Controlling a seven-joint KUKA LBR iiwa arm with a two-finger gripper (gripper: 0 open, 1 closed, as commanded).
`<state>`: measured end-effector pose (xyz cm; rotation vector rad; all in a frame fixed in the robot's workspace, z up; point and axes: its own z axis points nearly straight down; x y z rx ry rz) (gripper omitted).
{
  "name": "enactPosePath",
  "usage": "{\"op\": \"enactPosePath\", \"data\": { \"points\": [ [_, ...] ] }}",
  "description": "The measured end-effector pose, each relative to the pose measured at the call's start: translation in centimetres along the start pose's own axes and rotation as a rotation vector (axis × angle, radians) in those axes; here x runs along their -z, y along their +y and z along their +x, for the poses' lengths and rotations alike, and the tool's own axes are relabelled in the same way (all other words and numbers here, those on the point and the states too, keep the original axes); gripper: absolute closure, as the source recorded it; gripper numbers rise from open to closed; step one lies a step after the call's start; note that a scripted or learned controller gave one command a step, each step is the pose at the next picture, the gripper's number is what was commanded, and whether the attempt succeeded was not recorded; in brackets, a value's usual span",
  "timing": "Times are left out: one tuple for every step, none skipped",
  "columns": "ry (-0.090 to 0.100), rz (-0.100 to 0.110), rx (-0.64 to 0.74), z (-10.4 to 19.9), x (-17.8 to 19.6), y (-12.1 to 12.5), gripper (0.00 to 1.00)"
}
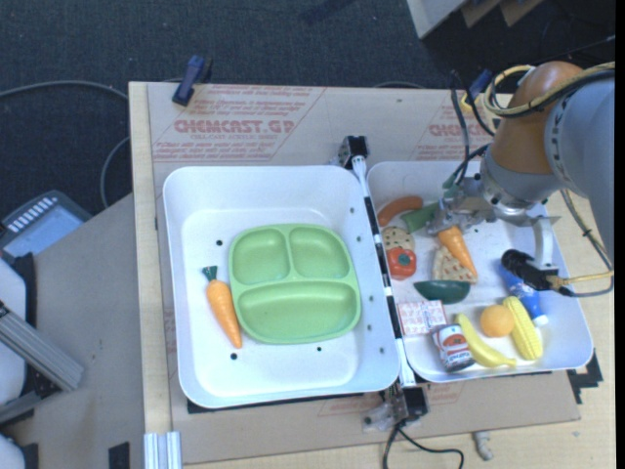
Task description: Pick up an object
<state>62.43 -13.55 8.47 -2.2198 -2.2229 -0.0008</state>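
The right bin holds several toy foods. My gripper hangs low over its back left part, at the end of the grey arm with the orange band. Right under the gripper lies a small orange carrot, its tip pointing at the gripper, resting on a tan bread slice. Whether the gripper touches the carrot is unclear. Close by lie a red-orange sausage, a red tomato and a dark green piece.
Toward the front of the right bin lie a banana, an orange, a corn cob, a can, a pink packet and a blue bottle. The left bin holds a green divided plate and a carrot.
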Motion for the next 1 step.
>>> {"op": "enactPosePath", "data": {
  "points": [
    [0.000, -0.002, 0.001, 7.12, 10.08, -3.00, 1.00]
  ]
}}
